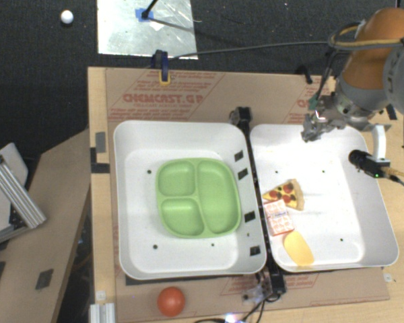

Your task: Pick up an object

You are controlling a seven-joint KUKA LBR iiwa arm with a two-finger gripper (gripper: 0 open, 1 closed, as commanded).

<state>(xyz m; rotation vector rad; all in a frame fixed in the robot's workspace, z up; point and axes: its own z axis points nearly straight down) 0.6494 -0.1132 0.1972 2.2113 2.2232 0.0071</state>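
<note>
so the gripper point(312, 128) is up over the far edge of the right bin point(363, 200), near its far left corner, hanging off the grey arm with the orange band point(380, 32) that comes in from the right. honestly can't tell whether its fingers are spread or pressed together, they're too small and dark from this angle, and nothing visible is pinched in them

the stuff to grab is well apart from it, all bunched on the near left side of that same right bin: a toy pizza slice point(285, 194), then a little pink and white card-looking thing point(277, 218) touching it on the near side, then a yellow oval piece point(298, 248) just beside that, closest to the near rim

left bin point(131, 180) has a green divided plate point(198, 198) sitting flat in the middle, three compartments

outside the bins there's an orange-red ball point(171, 301) on the bench by the near edge of the left bin, a small white ball point(67, 17) way off at the far left on the dark floor, and a shiny silver sheet point(121, 19) at the far side with a blue clamp point(161, 64) at its near edge
</note>
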